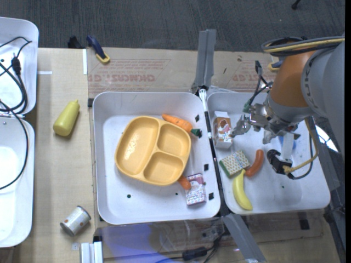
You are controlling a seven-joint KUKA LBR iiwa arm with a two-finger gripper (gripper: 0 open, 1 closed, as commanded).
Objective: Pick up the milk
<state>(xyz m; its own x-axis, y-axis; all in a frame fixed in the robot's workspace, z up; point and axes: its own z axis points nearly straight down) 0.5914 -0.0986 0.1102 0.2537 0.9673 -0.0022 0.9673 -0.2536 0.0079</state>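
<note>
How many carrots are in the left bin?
2: one carrot at the yellow plate's top edge, another carrot at its lower right, partly hidden by a small carton.

Camera count: one fixed view, so no second view shares any part of the scene.
Position: mounted above the tabletop (142, 70), looking down at a slant.
Facing: toward the two white bins, with dark floor (137, 10) across the top of the frame beyond the far tabletop edge.
Centre of frame: the left bin (101, 163) and the right bin (307, 196) sit side by side around the middle.
Distance: moderate; both bins fit whole, with tabletop to spare on the left.
Right side: the arm (312, 75) enters here and looms large, standing closer to the lens than the bins.
Left edge: a white tray (16, 37) is cut off by the frame.
</note>
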